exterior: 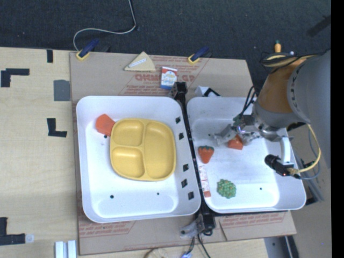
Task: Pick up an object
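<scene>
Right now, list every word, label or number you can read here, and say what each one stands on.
Red lettering on the cardboard sheet: too faint and blurred to read.
Small red, white and blue carton: print too small to read.
Strip label at the right bin's left wall: too small to read.
No text is legible.

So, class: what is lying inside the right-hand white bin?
Inside the right bin: a strawberry by its left wall, a green broccoli piece, and a small orange object at the gripper. The arm covers the bin's upper right part.
</scene>
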You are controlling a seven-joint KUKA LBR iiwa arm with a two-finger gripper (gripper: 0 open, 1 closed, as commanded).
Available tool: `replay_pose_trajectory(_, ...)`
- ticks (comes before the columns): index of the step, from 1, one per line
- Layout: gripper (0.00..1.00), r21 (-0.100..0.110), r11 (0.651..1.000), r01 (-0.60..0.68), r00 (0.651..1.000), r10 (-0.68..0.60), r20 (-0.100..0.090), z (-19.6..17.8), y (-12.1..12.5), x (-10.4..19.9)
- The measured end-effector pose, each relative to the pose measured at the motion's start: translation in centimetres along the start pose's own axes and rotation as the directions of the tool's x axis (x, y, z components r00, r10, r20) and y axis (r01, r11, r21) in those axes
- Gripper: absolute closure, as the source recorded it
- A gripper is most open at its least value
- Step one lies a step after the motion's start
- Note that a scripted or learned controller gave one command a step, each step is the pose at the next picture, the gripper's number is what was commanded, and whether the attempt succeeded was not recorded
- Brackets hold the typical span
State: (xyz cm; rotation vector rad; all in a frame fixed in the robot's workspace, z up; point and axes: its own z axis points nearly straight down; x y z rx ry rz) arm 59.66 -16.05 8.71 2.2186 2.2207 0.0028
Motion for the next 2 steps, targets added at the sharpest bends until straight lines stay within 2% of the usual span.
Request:
replay_pose_trajectory(1, 1.00, -0.003, 1.000, 0.000, 1.000, 0.000, 0.002, -1.0, 0.1, 0.0)
replay_pose_trajectory(2, 1.00, 0.004, 1.000, 0.002, 1.000, -0.002, -0.002, -9.7, -4.4, 8.9)
